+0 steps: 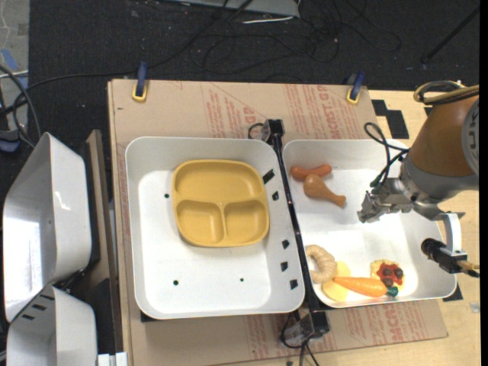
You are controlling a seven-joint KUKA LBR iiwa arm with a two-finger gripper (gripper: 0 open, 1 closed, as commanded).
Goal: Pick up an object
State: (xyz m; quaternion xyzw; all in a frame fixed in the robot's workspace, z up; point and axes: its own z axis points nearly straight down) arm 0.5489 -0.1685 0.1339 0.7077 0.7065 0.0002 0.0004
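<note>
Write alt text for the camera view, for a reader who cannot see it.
The grey arm's pincer hangs over the right bin, near a toy drumstick and sausage, holding nothing visible. A toy carrot, shrimp and pizza slice lie along that bin's near edge; the left bin holds a yellow divided plate.

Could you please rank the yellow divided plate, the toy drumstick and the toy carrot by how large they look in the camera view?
1. yellow divided plate, by far the largest.
2 and 3. toy drumstick and toy carrot: these look about alike, so I would not rank them.
</note>
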